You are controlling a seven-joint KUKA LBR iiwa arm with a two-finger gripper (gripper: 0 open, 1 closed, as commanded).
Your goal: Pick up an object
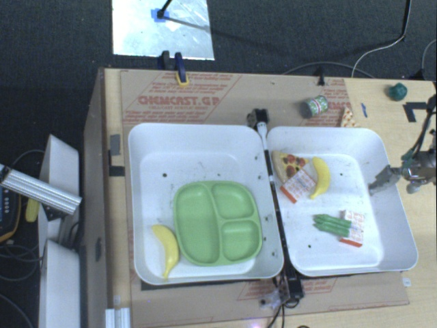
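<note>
Landmark: we take the black clamped seam (271,183) where the two shallow white plastic bins meet as our reference; near means the bottom edge of the camera view.

Left bin (147,149): left of the seam. We find a pale green three-compartment plastic tray (217,221) lying flat just beside the seam, and a yellow toy banana (166,249) resting against the tray's near-left corner, further from the seam.

Right bin (382,203): right of the seam. This bin holds the likelier picks, being on the arm's side.

Green bean bundle (332,224): nearest item right of the seam, lying flat, touching a white and red printed packet (353,227) on its far side from the seam.

Second yellow banana (321,177): further back, close to the seam, resting on a red and white packet (298,184); a toy pizza slice (288,161) sits at the far corner by the seam.

Gripper (379,180): at the right bin's outer wall, well apart from the seam. We cannot tell its state; nothing is seen in its grasp.

Task status: we judge the pick not yet made.

Beyond the bins: a small green and white can (316,105) lies on the bench, behind and right of the seam.
</note>
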